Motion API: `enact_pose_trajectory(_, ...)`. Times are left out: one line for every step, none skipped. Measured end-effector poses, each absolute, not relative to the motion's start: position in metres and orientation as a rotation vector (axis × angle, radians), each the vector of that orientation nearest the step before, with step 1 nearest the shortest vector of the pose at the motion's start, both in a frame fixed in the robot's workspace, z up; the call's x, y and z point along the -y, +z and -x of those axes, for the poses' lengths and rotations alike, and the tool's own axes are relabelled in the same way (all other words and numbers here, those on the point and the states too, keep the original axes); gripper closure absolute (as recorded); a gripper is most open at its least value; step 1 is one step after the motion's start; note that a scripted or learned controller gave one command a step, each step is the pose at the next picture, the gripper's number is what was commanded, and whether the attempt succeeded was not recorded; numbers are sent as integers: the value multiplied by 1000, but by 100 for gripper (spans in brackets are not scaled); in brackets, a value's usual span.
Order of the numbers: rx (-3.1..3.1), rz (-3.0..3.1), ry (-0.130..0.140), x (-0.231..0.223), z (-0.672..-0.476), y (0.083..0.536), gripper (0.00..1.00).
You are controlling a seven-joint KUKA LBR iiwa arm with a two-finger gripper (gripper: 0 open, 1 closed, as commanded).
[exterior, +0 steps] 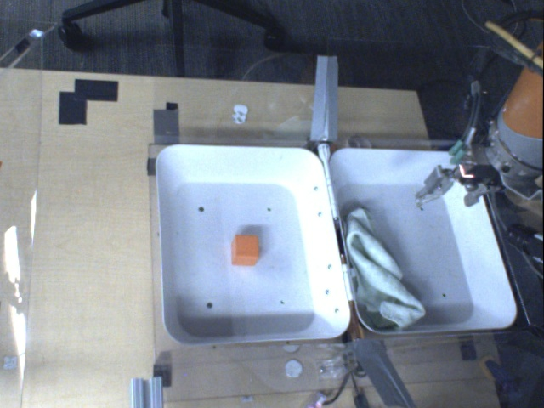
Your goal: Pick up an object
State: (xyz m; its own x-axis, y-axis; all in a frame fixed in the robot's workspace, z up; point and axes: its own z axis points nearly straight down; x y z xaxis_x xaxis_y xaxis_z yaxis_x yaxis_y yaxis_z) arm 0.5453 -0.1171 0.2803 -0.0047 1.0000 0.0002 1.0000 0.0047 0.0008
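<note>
step: approach, nothing held | my gripper [450,189] over right bin [476,313], jaws spread | next: descend on cloth [378,270]

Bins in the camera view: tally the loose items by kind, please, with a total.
Orange block: 1, in the left bin
Crumpled pale cloth: 1, in the right bin
Total: 2

The gripper sits over the right bin, apart from both.
</note>
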Motion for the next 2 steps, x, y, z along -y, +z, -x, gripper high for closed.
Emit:
enact_pose_trajectory(-2429,-1991,2,158,-561,157,0)
enact_pose_trajectory(-2340,-2087,7,199,-576,95,0)
